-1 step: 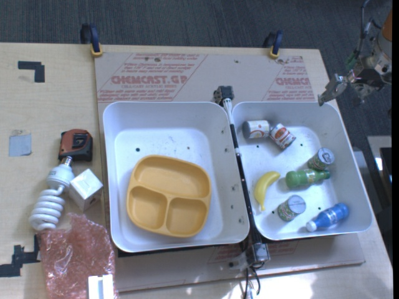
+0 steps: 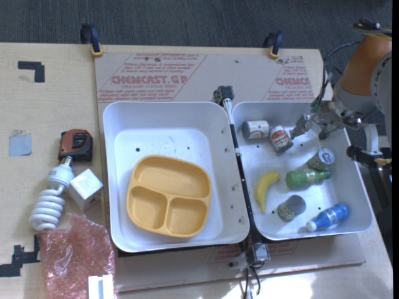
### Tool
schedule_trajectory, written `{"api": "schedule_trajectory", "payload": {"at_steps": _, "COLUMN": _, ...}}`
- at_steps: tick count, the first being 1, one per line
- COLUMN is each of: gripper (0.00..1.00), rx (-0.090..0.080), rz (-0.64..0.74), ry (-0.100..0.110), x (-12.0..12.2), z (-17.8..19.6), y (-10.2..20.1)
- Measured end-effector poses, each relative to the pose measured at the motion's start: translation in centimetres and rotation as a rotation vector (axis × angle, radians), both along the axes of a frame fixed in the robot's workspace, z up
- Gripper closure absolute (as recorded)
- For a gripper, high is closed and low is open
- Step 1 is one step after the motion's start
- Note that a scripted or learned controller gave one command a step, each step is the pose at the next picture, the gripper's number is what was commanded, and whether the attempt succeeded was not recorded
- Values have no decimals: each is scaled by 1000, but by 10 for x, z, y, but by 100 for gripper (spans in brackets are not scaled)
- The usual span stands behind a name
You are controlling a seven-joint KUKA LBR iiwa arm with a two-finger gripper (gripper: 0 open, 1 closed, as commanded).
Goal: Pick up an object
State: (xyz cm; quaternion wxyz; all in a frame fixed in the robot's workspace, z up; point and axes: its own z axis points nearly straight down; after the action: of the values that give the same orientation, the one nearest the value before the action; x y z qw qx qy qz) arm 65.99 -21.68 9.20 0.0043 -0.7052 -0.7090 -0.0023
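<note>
Grey fingers (image 2: 303,124) seemingly beside can (image 2: 281,138)

Right bin (image 2: 355,220) crowded, cans (image 2: 281,138) at ten o'clock, banana (image 2: 266,189), green bottle (image 2: 307,177) and blue bottle (image 2: 328,217) from centre to five o'clock, open floor along twelve o'clock, left bin (image 2: 118,142) mostly taken by yellow tray (image 2: 168,195)
</note>
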Motion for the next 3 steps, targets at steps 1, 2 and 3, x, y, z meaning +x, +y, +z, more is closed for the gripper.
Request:
{"api": "schedule_trajectory", "payload": {"at_steps": 1, "gripper": 100, "rx": -9, "rz": 3, "ry": -4, "x": 1, "z": 11, "y": -2}}
{"api": "schedule_trajectory", "payload": {"at_steps": 2, "gripper": 0, "rx": -5, "rz": 4, "ry": -4, "x": 1, "z": 11, "y": 0}}
{"api": "schedule_trajectory", "payload": {"at_steps": 3, "gripper": 100, "rx": -9, "rz": 6, "ry": -6, "x": 1, "z": 21, "y": -1}}
